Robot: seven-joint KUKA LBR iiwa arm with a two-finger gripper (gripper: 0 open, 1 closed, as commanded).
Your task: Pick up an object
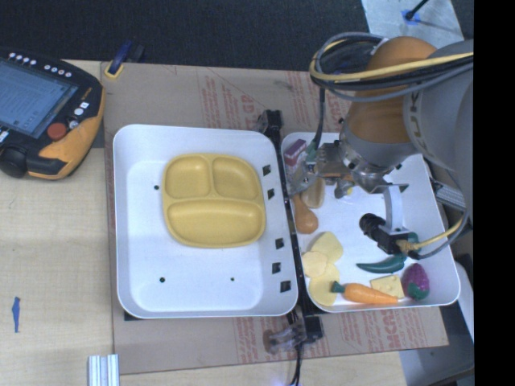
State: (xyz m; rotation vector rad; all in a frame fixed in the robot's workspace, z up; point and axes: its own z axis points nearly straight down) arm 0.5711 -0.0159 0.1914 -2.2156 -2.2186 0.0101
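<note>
**A:** So where's the stuff we're meant to grab? We see the toy food piled in the right bin [438, 215]: a carrot [366, 294] at the near edge, a purple grape-looking piece [415, 281] just right of it, a green chili [385, 264] behind, pale yellow slices [324, 252] to the left, and a tan piece [305, 215] along the left wall.

**B:** Yep. The gripper [322, 175] sits low over the far left corner, by the tan piece. Clenched or released? We can't tell; the wrist and cables block it. The left bin [137, 215] holds just a yellow divided plate [214, 200]. There's a teach pendant [44, 119] far left on the bench.
</note>
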